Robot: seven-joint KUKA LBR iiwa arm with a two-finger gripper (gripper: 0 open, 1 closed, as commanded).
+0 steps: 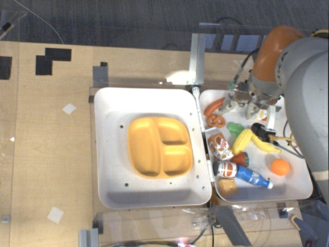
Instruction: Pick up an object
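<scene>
My gripper [241,108] hangs over the far part of the right bin [303,187], below the arm's orange band [275,48]. Its two fingers stand apart, open, with bare bin floor between them. A red sausage [213,107] and a pretzel [216,121] lie just to its left. In front of it lie a green piece [235,128], a yellow corn cob [242,140] and a banana [264,144]. Nearer the front are an orange ball [279,167], a blue bottle [252,177], a printed can [219,145], a red strawberry [240,159] and a brown bread piece [228,187].
The left bin [110,189] holds a yellow compartment tray [159,145]. A metal post [197,60] stands behind the wall between the bins. The big grey arm body [308,86] overhangs the right bin's right side. Cables [285,138] trail by the banana.
</scene>
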